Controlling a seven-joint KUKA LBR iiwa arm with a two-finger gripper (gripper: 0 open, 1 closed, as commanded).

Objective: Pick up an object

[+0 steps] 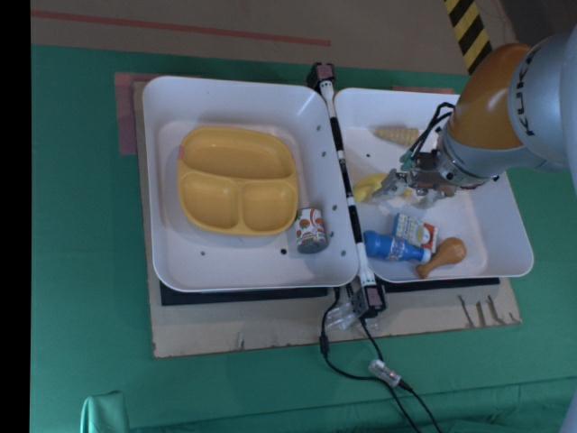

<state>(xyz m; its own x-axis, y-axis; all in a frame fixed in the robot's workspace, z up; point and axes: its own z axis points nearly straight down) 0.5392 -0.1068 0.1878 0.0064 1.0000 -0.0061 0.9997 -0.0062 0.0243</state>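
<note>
Yellow tray (236, 188) — one; can (311, 230) — one

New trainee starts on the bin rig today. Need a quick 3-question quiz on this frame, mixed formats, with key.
1. True or false: the yellow divided tray lies in the right bin.
2. Which thing lies nearest the drumstick? A) corn cob B) blue bottle C) small can
3. Fill in: the gripper hovers beside the yellow ____.

Key
1. False: it lies in the left bin.
2. B.
3. Banana, near the divider between the bins.
</note>
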